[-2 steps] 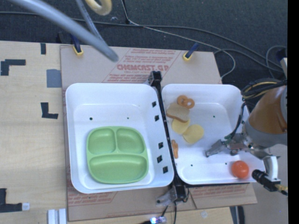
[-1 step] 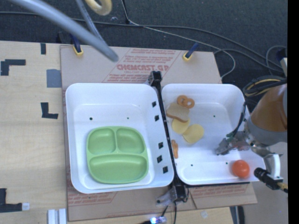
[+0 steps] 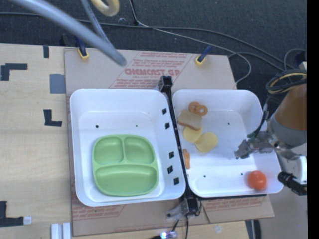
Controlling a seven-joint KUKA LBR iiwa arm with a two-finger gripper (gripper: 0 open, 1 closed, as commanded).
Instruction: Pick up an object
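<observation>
In the right bin (image 3: 224, 97) lie a pretzel (image 3: 198, 108), a tan bread slice (image 3: 189, 119), two pale yellow slices (image 3: 201, 139) and a small orange piece (image 3: 186, 158) against the left wall. An orange-red ball (image 3: 257, 179) rests in the bin's near right corner. My gripper (image 3: 242, 152) hangs low over the right side of this bin, right of the yellow slices and up-left of the ball. I see nothing held in it.
The left bin (image 3: 79, 103) holds a green divided plate (image 3: 124, 164). A black divider clip strip (image 3: 170, 133) runs between the bins. Cables (image 3: 239, 59) trail behind the right bin. The arm's orange band (image 3: 294, 106) stands above the right bin's right rim.
</observation>
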